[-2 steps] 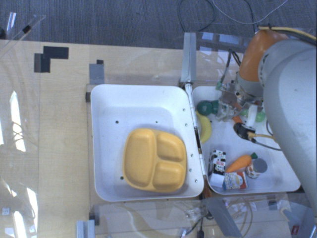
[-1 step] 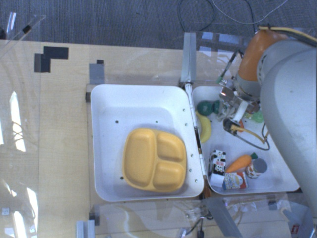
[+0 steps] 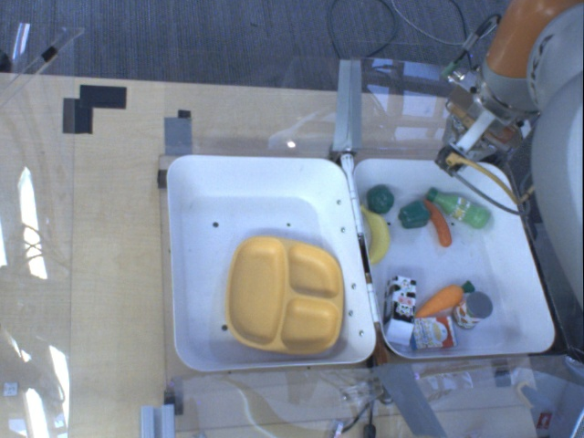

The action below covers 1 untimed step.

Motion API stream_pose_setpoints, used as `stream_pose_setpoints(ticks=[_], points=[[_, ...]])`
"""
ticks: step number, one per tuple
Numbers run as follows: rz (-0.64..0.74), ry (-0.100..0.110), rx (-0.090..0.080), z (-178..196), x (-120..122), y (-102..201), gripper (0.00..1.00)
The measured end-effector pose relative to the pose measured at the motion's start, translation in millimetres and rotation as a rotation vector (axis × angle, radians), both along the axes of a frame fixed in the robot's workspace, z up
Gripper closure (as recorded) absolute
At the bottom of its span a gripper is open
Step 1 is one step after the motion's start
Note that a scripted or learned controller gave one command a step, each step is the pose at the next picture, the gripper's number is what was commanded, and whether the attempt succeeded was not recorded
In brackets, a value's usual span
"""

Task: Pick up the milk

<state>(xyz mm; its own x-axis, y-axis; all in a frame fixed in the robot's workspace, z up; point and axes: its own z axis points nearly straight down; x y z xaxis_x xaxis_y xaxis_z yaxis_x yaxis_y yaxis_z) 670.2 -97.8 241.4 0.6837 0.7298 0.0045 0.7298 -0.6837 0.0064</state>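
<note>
Milk (image 3: pixel 401 300) sits in right bin (image 3: pixel 511 272), yellow tray (image 3: pixel 285 294) in left; hand (image 3: pixel 453 160) state unclear.

A robotics lab is indicated: clear acrylic guards (image 3: pixel 383 89) are mounted behind the white bins (image 3: pixel 265 176), with loose cables (image 3: pixel 401 12) beyond.

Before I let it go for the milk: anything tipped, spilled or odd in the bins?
No spill or damage. The milk carton is crowded in the right bin's near corner against a carrot, a can and a small packet. The green bottle lies on its side.
</note>
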Motion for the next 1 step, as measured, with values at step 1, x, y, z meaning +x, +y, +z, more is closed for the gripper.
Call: stream_pose_setpoints(ticks=[1], points=[[0.001, 0.002, 0.000, -1.0, -0.2, 0.3, 0.00]])
